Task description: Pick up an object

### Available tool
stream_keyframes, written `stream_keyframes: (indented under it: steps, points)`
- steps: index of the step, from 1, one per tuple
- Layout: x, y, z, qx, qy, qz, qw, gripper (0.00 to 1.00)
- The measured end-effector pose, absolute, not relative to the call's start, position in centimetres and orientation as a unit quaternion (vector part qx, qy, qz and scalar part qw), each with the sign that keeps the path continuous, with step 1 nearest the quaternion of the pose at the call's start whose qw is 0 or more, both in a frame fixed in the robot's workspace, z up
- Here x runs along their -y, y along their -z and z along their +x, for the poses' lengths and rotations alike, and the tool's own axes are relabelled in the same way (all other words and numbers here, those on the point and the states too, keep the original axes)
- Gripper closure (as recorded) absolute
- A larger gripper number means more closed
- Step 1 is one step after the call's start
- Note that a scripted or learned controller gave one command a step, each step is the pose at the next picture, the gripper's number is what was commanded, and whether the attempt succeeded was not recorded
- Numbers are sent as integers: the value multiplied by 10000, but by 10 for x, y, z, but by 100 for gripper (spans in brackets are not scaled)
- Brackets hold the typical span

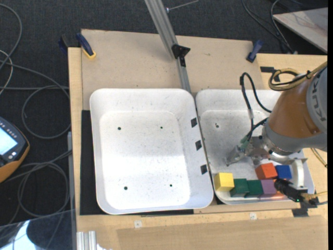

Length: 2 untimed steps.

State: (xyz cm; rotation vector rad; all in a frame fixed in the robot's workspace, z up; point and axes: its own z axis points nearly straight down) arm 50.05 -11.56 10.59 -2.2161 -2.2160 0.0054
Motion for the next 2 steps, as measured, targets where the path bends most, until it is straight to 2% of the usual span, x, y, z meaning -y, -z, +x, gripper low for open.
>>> stream_keyframes:
  steps: [1,2]
  points:
    - [116,-120,503,7073,11,-7069,1,100]
    - [116,-163,503,7076,15,-7066,-23,100]
